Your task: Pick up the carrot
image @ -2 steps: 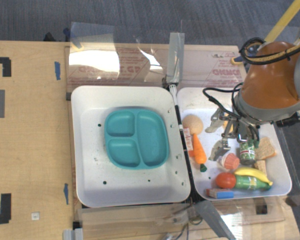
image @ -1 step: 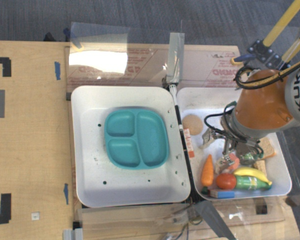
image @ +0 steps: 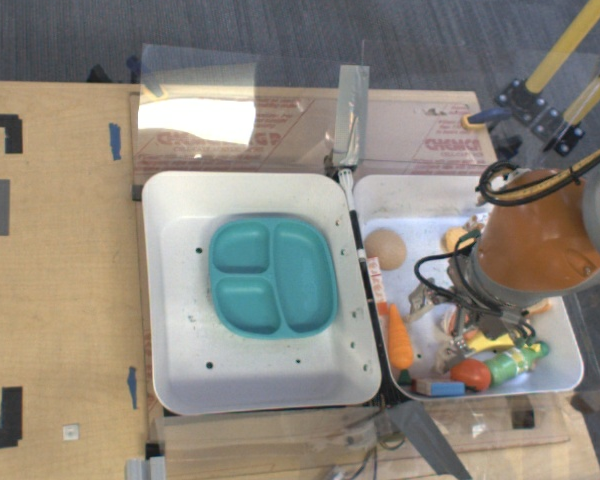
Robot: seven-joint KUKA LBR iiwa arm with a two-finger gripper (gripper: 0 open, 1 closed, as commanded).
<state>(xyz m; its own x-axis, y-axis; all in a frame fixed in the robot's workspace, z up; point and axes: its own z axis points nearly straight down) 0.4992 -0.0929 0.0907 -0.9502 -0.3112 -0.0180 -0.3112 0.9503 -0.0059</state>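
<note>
1. Wooden bench [image: 60, 268] under two white bins.
2. Left of the carrot: left bin [image: 170, 368] with a teal divided plate [image: 275, 276].
3. Carrot [image: 397, 336] lying against the right bin's [image: 570, 353] left wall.
4. Right of the carrot: gripper [image: 472, 330] low among toy foods, well apart from it; finger state impossible to tell.

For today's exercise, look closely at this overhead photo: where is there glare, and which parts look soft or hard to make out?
Camera view: strong white glare sits on the clear plastic sheet behind the left bin; the teal plate is evenly lit and sharp; the carrot reads clearly at the right bin's left wall; the hand is shadowed under the orange band, its detail lost among cables.
</note>
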